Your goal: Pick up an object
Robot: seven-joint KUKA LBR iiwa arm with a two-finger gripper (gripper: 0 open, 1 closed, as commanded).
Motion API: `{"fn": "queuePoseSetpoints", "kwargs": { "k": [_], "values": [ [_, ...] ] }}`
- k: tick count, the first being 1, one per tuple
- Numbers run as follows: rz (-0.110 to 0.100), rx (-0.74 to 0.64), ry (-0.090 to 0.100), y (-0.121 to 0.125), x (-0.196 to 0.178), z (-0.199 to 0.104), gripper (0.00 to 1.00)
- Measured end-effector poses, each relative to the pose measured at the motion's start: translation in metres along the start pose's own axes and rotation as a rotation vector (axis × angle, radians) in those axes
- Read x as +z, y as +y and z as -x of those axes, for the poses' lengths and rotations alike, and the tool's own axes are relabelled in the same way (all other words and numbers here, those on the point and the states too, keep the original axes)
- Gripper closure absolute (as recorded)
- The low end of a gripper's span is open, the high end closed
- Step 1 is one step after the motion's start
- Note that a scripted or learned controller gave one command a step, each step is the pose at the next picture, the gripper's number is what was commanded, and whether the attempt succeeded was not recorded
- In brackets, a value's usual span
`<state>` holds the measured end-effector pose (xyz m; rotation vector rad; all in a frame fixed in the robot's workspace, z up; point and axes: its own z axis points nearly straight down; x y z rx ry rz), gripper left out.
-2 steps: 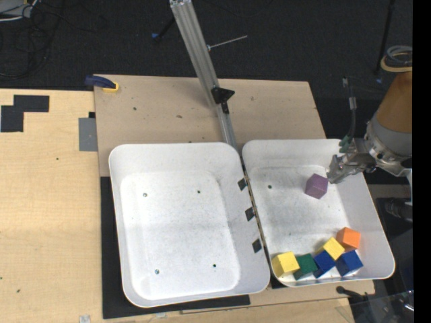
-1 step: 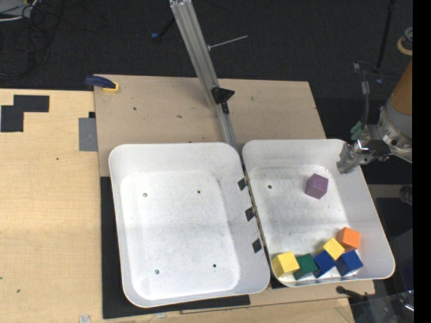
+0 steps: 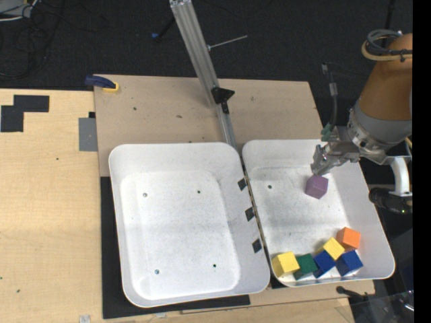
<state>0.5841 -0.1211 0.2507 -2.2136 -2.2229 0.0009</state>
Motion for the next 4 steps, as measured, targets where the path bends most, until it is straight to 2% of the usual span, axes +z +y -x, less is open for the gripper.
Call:
{"fn": "queuePoseSetpoints", "kwargs": {
  "k": [1,2,3,4],
  "values": [
    [-0.001,0.001,0.0,0.009,0.015,-0.049,1.0],
    [0.001,0.0,-0.001,0.032,0.024,-0.096,1.0],
    [0.003,-0.001,0.0,0.051,0.02,-0.154,1.0],
    [0.003,0.0,-0.001,0.06,0.011,-0.202,1.0]
  ]
}}
